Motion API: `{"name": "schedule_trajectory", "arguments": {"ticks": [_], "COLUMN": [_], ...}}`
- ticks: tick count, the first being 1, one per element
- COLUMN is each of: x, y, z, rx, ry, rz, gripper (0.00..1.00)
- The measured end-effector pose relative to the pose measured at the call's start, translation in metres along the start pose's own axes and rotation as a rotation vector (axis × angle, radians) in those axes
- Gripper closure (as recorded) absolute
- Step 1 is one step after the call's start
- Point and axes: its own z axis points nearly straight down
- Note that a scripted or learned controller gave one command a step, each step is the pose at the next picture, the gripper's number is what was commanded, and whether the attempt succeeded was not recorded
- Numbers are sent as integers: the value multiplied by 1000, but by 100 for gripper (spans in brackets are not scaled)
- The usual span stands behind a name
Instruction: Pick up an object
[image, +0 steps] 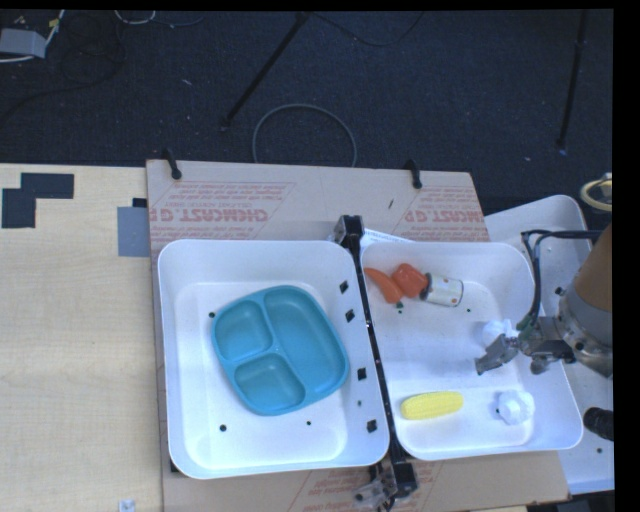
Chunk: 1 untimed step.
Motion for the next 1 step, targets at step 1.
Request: {"name": "schedule_trajectory", "arguments": {"ticks": [1], "x": [0], "y": [3], "z": [-6], "rx": [-13], "ry": [-3], "rz": [-3], "gripper": [0]}}
